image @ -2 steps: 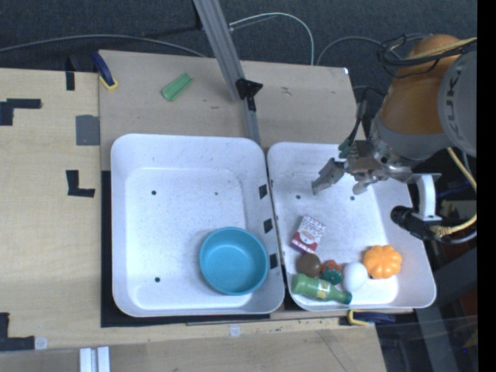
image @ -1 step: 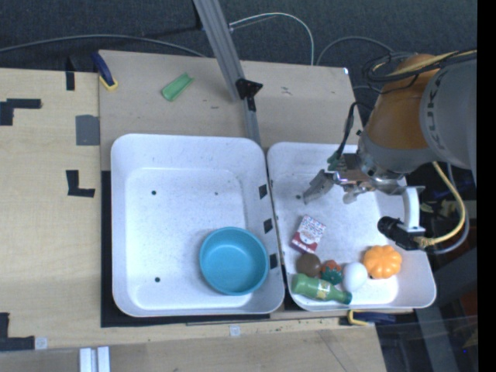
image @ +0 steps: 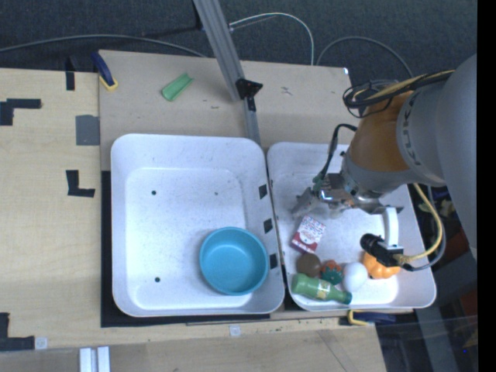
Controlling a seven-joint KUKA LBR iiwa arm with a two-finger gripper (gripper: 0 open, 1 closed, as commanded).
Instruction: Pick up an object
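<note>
The green bottle [image: 319, 288] lay nearest the camera, on its side against the front wall of the right bin [image: 418, 293]. Just behind it, toward the bin's middle, sat the red-and-white packet [image: 309, 233], the likeliest thing to pick since the gripper [image: 314, 201] hung just behind it. The packet looked light, flat and soft, probably slick on its printed face, so a pinch across its short edges seemed wiser than pressing down on the face. Whether the fingers were spread or closed could not be told; nothing showed between them. Beside the bottle lay a brown lump [image: 308, 264], a small red-and-teal piece [image: 333, 270] and a white ball [image: 356, 277], with an orange toy [image: 379, 266] further right. Left of the bottle, in the left bin [image: 155, 153], stood a blue bowl [image: 233, 260].
</note>
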